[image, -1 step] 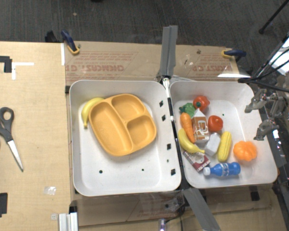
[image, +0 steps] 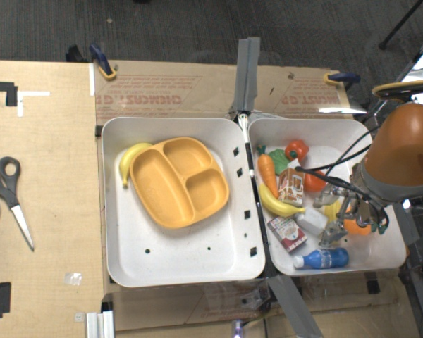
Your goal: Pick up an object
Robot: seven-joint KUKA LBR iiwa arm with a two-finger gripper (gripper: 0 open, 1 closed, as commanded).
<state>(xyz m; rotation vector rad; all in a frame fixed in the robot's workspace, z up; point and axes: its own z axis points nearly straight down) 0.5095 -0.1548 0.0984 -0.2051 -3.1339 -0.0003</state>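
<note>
The right bin (image: 381, 259) holds a heap of objects. Among them are a carrot (image: 266, 172), a red tomato (image: 296, 150), a banana (image: 278, 203), a printed snack packet (image: 290, 186), a dark red packet (image: 287, 233), a blue bottle (image: 324, 260) lying along the front wall and an orange fruit (image: 358, 226). My gripper (image: 336, 228) hangs low over the right half of this bin, just above the bottle and beside the orange fruit. Its cables and body hide what lies under it. Nothing is visibly lifted.
The left bin (image: 127, 259) holds a yellow divided plate (image: 180, 182) with a second banana (image: 130, 162) against its left rim. Scissors (image: 10, 196) lie on the wooden bench at the far left. Blue clamps (image: 102, 60) pin cardboard behind the bins.
</note>
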